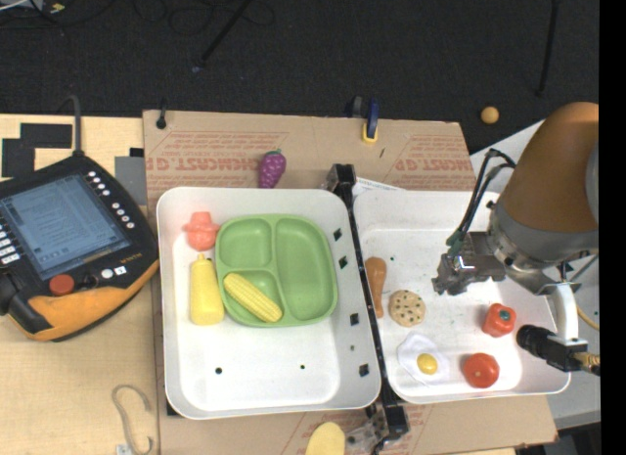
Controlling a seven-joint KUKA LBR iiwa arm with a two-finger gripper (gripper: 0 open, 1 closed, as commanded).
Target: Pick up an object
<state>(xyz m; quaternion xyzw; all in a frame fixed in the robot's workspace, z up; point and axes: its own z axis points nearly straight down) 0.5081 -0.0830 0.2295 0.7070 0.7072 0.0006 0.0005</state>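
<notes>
— Hanging over the right bin (548, 380), is the gripper (452, 275) gripping anything?

— Nothing is showing between its fingers. It is sitting low over the bin's bare white floor, dark and compact, and whether it is spread or closed I cannot tell from this slant. The grey arm with its orange band (553, 164) is reaching in from the right above it.

— What is lying nearest to it?

— The cookie (406, 307) is lying just below and to the left of it, near but apart. The brown drumstick-shaped piece (376, 283) is resting further left, close to the bin's left wall.

— And the rest of that bin?

— A small red tomato-like piece with a green top (500, 320) is sitting to the gripper's lower right. Below that, a plain red round piece (480, 370) is lying near the front edge, with a fried egg (424, 360) just beside it on the left, under the cookie.

— Is the left bin (254, 385) holding things too?

— Yes, well apart from the gripper. A green divided plate (293, 252) is carrying a corn cob (253, 297) in its lower-left compartment. A yellow bottle (205, 291) is lying just left of the plate, with a pink piece (201, 231) above it.

— Anything outside the bins?

— A purple grape bunch (272, 168) is resting on the cardboard (215, 155) behind the left bin, and a teach pendant (68, 238) is lying on the bench at far left. A yellow object (326, 438) is peeking in at the bottom edge.
</notes>
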